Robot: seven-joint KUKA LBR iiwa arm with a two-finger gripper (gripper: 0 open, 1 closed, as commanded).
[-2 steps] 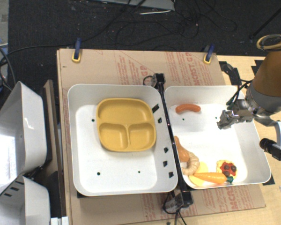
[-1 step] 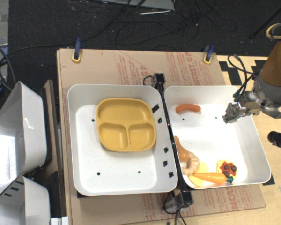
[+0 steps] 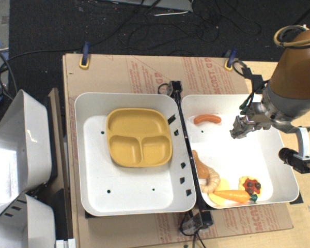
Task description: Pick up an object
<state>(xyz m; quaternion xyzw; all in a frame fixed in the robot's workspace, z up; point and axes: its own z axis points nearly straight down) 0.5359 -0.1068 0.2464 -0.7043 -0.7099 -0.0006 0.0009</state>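
Your gripper (image 3: pixel 238 129) hangs over the right bin (image 3: pixel 279 164), in its upper middle part, reached in from the right by the grey arm (image 3: pixel 294 92) with its orange band. Whether the gripper is wide or narrow you cannot tell from this angle; it is a dark cluster against the white floor, and nothing shows between its tips.

Just to its left, near the bin's top-left corner, lies a sausage (image 3: pixel 207 119), apart from the gripper. Along the bin's lower edge you have a cluster: a chicken leg (image 3: pixel 201 167) by the left wall, a shrimp (image 3: pixel 211 182) touching it, a carrot (image 3: pixel 233 195) lying flat below, and a small pizza slice (image 3: pixel 250 184) at the carrot's right end. All of these sit well apart from the gripper.

In the left bin (image 3: pixel 93 190) a yellow divided plate (image 3: pixel 139 137) rests in the upper middle. Both bins stand on a cardboard-covered surface (image 3: pixel 129 71).
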